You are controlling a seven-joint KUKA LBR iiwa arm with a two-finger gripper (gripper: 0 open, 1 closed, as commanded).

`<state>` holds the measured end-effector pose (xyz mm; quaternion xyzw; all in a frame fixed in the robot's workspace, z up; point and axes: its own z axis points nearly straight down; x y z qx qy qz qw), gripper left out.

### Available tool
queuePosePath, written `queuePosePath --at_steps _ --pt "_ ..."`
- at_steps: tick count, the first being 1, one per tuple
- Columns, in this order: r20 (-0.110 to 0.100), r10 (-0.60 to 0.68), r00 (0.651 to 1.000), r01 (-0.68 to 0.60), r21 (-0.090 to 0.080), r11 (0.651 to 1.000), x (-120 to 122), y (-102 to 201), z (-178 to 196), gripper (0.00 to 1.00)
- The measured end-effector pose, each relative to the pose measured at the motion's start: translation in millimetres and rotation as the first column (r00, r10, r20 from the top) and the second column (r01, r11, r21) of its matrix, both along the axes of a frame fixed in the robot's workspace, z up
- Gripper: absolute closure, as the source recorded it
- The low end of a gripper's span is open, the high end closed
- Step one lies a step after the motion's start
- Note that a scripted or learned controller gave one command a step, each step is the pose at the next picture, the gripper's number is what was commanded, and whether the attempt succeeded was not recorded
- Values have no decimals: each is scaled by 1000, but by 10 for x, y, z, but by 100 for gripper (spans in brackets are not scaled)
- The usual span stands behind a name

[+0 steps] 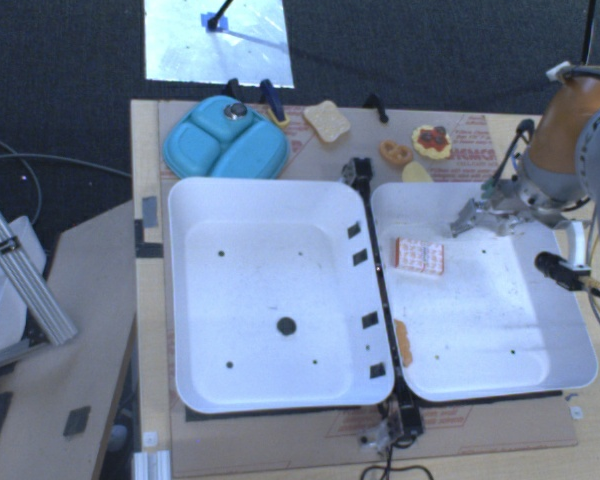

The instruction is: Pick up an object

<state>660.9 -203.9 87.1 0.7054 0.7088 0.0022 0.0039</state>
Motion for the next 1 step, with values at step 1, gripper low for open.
queuePosePath --at_steps 1 --pt "3 -4 1000 4 -1 1000 -622 -31 18 0"
